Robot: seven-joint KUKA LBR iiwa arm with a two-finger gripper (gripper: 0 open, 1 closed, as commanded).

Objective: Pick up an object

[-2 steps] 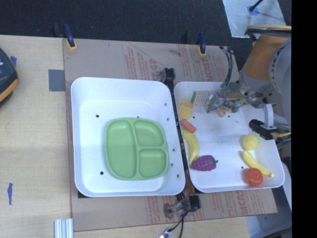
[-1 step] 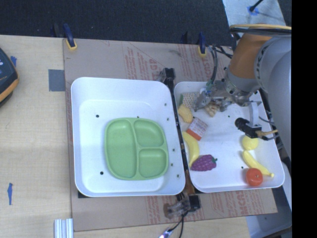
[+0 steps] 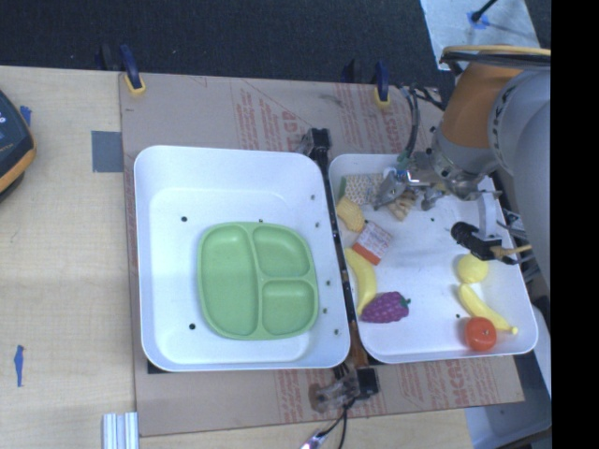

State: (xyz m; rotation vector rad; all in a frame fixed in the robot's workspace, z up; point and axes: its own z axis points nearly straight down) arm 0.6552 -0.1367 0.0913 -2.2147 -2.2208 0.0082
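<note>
Now, claw: the gripper [image 3: 398, 193] hangs low over the far end of the right bin [image 3: 430, 279], just up-view and to the right of the red-and-white packet [image 3: 374, 241]. I cannot tell whether it is parted or closed, and nothing can be seen held in it.
Nearest thing: a tan ridged piece [image 3: 403, 210], perhaps toy bread, lies just up-view and right of the packet, close under the claw.
Beside the packet: a yellow lump [image 3: 350, 215] sits just to its left, and a banana [image 3: 363, 275] just below it, along the bin's left wall.
Further out: purple grapes [image 3: 385, 308] lie below the packet. A lemon [image 3: 473, 269], a second banana [image 3: 487, 309] and a red tomato [image 3: 480, 334] are well to its right and lower.
Well left of the packet: the left bin [image 3: 168, 204] bears a green divided plate [image 3: 257, 279].
Step in hand: by my reading this is the reach — the claw is lining up over the tan piece, and no lift has begun.
Next move calls for: a straight descent onto the tan piece, a firm close, then a clean rise. The packet and the yellow lump crowd that corner, so a skewed approach could nudge them instead.
</note>
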